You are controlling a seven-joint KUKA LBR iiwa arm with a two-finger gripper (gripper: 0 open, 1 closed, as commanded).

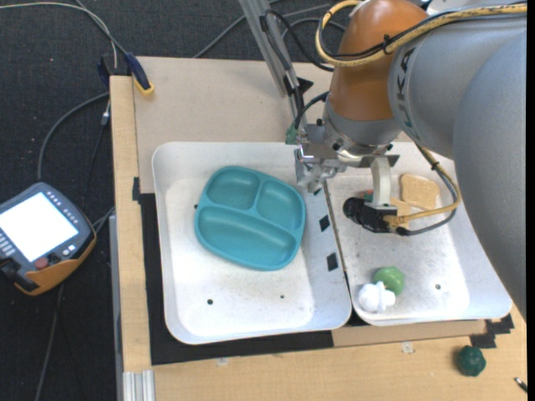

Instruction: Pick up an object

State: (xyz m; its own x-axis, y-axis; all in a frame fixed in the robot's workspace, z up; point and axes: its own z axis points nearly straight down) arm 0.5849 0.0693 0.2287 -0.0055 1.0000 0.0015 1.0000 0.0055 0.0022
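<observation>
The gripper [311, 176] hangs just right of the teal divided plate [250, 217], probably for a grasp; whether it is apart cannot be told.

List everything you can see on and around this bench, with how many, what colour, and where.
shallow white plastic bins: two, white, side by side on the bench
teal divided plastic plate: one, teal, left bin
tan bread-like slice: one, tan, right bin, far side
green and white small toy: one, right bin, near edge
dark green small ball: one, bench, near right corner
blue and yellow clamp: one, bench's far left corner
handheld pendant with white screen: one, floor, left
arm: one, grey with orange band, from right
pincer: one, between the bins
</observation>
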